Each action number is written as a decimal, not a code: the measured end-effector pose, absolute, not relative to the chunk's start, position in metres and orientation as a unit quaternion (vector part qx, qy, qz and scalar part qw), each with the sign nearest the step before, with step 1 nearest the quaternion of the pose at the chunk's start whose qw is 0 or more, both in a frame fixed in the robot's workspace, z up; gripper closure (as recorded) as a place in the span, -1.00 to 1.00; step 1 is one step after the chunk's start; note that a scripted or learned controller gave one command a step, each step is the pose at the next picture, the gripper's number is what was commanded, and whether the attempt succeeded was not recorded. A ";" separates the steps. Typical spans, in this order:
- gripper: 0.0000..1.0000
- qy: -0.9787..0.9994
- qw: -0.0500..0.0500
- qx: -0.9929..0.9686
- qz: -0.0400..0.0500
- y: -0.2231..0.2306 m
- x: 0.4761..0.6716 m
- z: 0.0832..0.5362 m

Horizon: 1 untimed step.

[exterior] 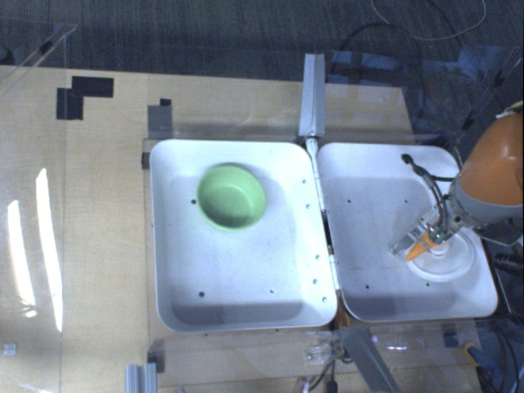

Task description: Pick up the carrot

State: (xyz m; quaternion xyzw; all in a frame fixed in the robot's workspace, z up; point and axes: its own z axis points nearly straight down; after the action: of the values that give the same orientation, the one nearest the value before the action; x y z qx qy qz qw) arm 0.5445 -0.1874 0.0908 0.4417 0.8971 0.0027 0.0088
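Observation:
The carrot (417, 251) is a small orange piece in the right bin (368, 219), lying at the left edge of a white round plate (449, 262). My gripper (421, 242) is down right over the carrot and covers most of it, so only an orange sliver shows beneath it. The grey arm with its orange band (495, 170) reaches in from the right above the bin's right side.
A green bowl (232, 196) stands in the upper middle of the left bin (188, 285). A metal divider post (313, 97) rises behind the seam between the bins. Cables (422, 170) trail along the arm over the right bin.

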 end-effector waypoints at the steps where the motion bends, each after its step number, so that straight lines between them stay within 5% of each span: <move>1: 1.00 0.897 0.014 0.441 0.005 -0.186 0.549 0.105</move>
State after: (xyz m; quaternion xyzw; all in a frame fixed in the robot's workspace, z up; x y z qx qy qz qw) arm 0.5491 -0.1864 0.1048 0.4414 0.8972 0.0049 0.0144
